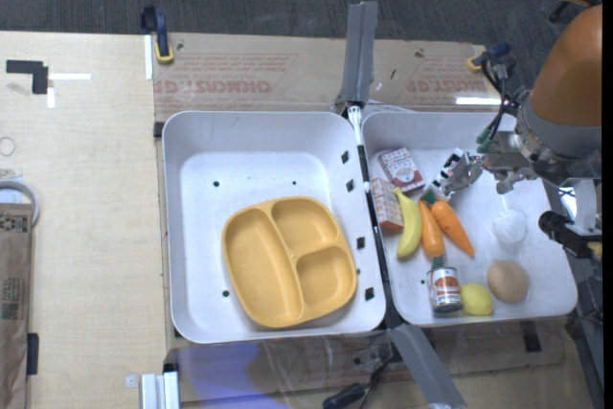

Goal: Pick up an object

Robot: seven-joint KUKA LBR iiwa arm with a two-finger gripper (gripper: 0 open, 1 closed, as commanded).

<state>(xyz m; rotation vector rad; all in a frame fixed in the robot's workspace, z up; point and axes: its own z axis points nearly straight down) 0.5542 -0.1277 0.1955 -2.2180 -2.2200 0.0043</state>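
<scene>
Camera view: gripper (458,175) low in right bin (556,302), above 2 carrots (450,227) beside banana (410,223); finger spread cannot be told. Yellow divided plate (287,260) in left bin (192,206).

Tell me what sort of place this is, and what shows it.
Probably a robotics lab bench set up for grasping trials. Two white bins sit side by side, one holding a yellow divided plate, the other toy food like a banana; a robot arm reaches in.

I note a robotics lab: clamped cardboard (287,77) at twelve o'clock, bench (77,206) carrying white bins (182,206).
</scene>
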